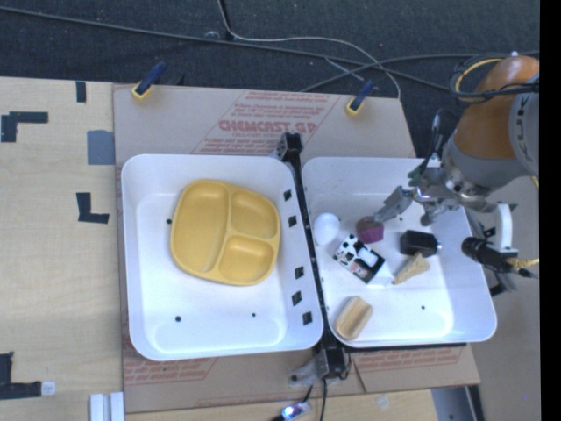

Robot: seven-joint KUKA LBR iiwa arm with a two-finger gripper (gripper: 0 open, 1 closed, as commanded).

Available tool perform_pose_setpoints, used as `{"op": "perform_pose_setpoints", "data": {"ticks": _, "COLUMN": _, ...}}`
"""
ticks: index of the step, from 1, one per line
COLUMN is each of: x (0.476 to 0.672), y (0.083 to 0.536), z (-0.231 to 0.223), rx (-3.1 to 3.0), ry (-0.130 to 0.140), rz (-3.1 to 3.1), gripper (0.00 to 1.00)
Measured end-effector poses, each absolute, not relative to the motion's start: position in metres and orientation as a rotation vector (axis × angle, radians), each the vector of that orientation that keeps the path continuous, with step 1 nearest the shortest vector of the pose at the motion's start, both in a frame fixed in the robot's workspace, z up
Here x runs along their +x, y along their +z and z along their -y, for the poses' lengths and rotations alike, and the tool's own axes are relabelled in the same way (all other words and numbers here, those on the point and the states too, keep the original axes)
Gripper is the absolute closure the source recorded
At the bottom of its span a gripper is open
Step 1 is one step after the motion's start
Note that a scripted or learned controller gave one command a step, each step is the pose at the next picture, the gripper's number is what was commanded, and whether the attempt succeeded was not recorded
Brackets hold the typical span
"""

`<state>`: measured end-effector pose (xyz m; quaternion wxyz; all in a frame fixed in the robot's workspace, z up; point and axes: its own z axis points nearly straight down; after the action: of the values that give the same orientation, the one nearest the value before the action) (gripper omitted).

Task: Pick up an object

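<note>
Jaws point(396, 204) are hovering apparently open and empty over the right bin point(469, 323), the purple block point(371, 231) lying just beside them.

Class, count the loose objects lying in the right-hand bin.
6: white ball, purple block, black-and-white piece, black block, tan wedge, tan roll. The arm may hide more.

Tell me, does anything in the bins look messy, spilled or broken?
Nothing stands out. The yellow plate lies flat in the left bin. In the right bin small things are scattered loosely: a white ball, a purple block, a black-and-white toy, a tan wedge and a tan block. Nothing looks spilled or broken.
</note>
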<state>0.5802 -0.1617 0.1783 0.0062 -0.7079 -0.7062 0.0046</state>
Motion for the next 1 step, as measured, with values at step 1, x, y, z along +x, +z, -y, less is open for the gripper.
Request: {"op": "perform_pose_setpoints", "data": {"ticks": 1, "x": 0.5837, "y": 0.1861, "z": 0.1615, "rx": -2.219, "ry": 0.002, "rz": 2.222, "gripper": 0.0}}
